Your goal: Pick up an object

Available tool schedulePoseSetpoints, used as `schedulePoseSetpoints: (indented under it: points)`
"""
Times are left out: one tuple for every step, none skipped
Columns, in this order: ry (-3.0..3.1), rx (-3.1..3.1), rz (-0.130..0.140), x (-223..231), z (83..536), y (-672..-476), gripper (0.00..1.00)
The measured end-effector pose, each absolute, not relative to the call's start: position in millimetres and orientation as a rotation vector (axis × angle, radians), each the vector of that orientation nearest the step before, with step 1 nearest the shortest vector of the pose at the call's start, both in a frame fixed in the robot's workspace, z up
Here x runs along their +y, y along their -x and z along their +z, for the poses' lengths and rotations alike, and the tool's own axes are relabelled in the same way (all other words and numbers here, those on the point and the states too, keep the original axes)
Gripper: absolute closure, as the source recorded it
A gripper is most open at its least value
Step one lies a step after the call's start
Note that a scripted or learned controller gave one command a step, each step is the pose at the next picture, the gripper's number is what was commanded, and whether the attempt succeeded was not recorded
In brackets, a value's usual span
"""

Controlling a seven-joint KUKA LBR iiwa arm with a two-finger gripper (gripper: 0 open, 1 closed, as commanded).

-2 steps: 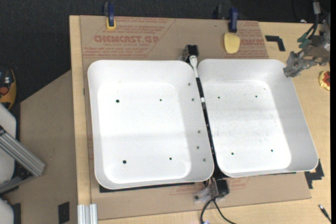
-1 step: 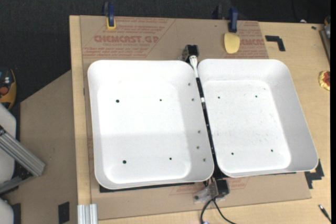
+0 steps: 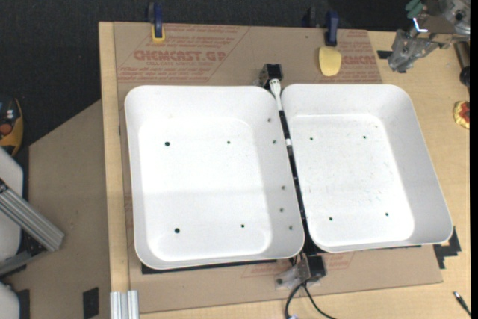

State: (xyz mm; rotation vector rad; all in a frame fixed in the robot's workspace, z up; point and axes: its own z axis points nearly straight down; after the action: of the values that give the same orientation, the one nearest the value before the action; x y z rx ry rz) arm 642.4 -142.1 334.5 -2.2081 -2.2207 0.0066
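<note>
The gripper [image 3: 409,48] hangs past the far right corner of the right bin [image 3: 418,131], off the board; I cannot tell how far it is open. A yellow object [image 3: 329,60] lies on the brown board [image 3: 224,48], just beyond that bin's far edge.

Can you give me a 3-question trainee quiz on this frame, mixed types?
1. True or false: the gripper sits beyond the right bin's far right corner.
2. The yellow object lies: A) in the left bin B) on the board behind the right bin C) between the gripper's fingers.
3. Fill in: two blue ___ hold the board's far edge.

Key: 1 true; 2 B; 3 clamps.
</note>
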Motion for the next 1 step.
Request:
schedulePoseSetpoints:
  points:
    - [2.209, -2.221, 0.006, -98.6, 248.8, -666.2, 1.0]
